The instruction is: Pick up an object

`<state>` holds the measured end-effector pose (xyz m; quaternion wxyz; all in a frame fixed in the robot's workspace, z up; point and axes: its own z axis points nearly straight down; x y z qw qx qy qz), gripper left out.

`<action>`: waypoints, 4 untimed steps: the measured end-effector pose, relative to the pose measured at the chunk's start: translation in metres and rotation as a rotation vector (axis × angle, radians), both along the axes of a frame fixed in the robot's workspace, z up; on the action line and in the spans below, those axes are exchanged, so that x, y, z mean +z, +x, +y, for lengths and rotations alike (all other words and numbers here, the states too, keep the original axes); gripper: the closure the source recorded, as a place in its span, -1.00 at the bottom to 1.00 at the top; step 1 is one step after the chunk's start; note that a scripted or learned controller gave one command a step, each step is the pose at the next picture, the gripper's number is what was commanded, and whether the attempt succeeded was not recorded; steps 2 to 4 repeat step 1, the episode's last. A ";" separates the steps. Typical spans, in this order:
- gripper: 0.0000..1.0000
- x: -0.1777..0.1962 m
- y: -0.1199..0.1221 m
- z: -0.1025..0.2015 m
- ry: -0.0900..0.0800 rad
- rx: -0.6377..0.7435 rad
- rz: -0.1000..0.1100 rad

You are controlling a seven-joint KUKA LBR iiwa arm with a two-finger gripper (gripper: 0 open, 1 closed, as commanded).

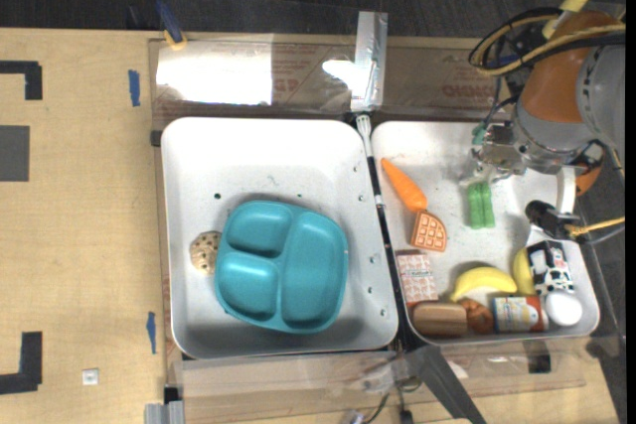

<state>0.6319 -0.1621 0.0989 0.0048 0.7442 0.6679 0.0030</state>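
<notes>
The right bin [427, 146] holds several toy foods. An orange carrot [404, 184] lies near its left wall, with a waffle piece [429, 231] just below it. A green block [480, 206] lies in the middle. My gripper [491, 166] hangs just above the far end of that green block, at the bin's back right, under the orange-banded wrist [553, 94]. Nothing is visibly held. Along the front lie a banana [484, 281], a brown sausage [439, 318], a pink packet [415, 275] and a small bottle [527, 314].
The left bin [248, 159] carries a teal divided plate [283, 263] with a cookie [206, 251] at its left edge. A black and white item [550, 265] lies by the right bin's right wall. Cables [512, 40] loop behind the arm.
</notes>
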 end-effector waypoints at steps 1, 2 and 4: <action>1.00 0.090 -0.003 0.091 0.006 -0.086 0.002; 1.00 0.090 -0.003 0.091 0.006 -0.086 0.002; 1.00 0.090 -0.003 0.091 0.006 -0.086 0.002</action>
